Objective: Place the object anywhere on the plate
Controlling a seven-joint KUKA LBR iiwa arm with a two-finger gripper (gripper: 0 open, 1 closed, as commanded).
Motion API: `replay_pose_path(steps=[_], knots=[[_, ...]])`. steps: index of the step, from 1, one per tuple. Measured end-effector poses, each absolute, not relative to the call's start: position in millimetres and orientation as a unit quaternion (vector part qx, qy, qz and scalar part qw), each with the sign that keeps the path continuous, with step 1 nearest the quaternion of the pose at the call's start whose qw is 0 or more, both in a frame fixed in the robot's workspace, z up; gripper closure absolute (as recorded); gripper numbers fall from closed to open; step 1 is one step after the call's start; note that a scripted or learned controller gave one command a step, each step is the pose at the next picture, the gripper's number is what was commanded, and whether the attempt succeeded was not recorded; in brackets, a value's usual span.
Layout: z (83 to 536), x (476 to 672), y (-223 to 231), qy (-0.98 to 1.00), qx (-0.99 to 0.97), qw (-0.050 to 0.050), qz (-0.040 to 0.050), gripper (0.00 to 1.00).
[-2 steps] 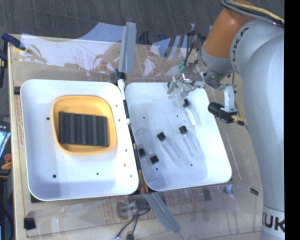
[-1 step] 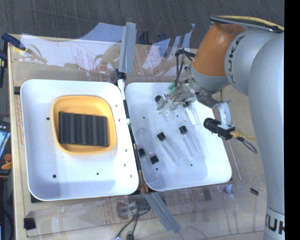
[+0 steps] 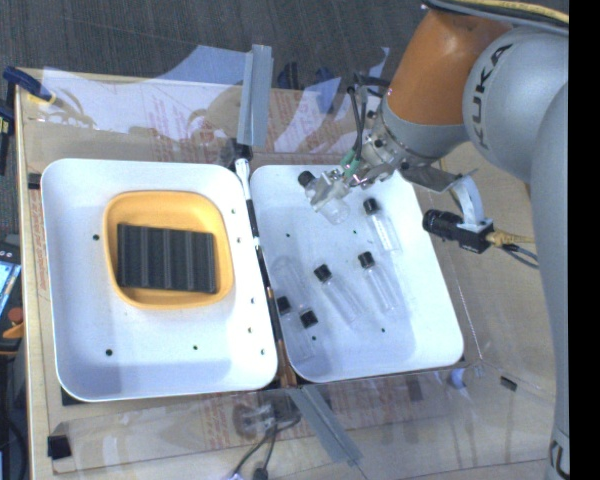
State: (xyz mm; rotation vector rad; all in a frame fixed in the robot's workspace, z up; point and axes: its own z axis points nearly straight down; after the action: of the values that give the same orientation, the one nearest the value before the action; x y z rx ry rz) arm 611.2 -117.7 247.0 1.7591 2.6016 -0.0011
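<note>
So the arm (image 3: pixel 480 78) comes in from the upper right of the frame, and its end effector (image 3: pixel 332 190) sits low over the top edge of the right bin (image 3: pixel 435 343), right where a clear vial (image 3: pixel 330 208) lies. Honestly can't tell from where I'm standing whether it has actually got that vial or is just on top of it; it's all glare and clear plastic there.

A few more vials with black caps (image 3: pixel 380 230) are scattered flat across the right bin, loose and pointing every which way, I guess so the grab is never the same twice. The yellow plate (image 3: pixel 120 213) with a dark ribbed insert (image 3: pixel 168 258) sits in the left bin (image 3: pixel 70 348), well apart from the vials, so whatever gets lifted has to cross the divider.
</note>
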Motion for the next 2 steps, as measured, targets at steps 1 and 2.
replay_pose_path(steps=[1,2], knots=[[210.3,633.6,-91.1,0.883,0.47,-0.002,-0.0011,1.0],[210.6,633.7,-91.5,0.883,0.47,-0.002,-0.0012,0.0]])
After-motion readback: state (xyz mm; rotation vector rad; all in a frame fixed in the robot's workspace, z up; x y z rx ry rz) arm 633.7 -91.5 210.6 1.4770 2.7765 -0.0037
